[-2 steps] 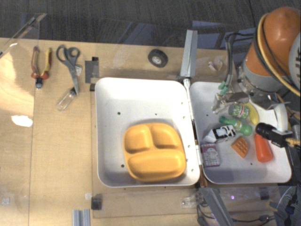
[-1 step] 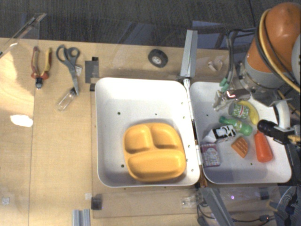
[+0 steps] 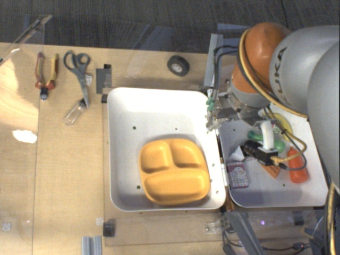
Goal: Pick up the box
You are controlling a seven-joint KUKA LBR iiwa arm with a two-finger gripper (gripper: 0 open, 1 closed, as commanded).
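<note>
Box point(image 3: 237, 175) lies flat against the left wall of the right bin point(image 3: 319, 193), toward its near corner, its long axis running front to back, while the gripper point(image 3: 213, 112) hangs above the wall between the bins, farther back, so the box lies nearer the camera and slightly right.

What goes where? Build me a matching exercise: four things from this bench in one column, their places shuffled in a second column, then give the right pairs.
Things:
1. yellow divided tray
2. scissors
3. small box
4. roll of black tape

Places:
A. on the bench beyond the left bin's far edge
B. in the right bin, near its left wall
C. in the left bin, toward its near side
D. on the bench left of the bins, beside the red-handled pliers

Pairs: 1-C, 2-D, 3-B, 4-A
</note>
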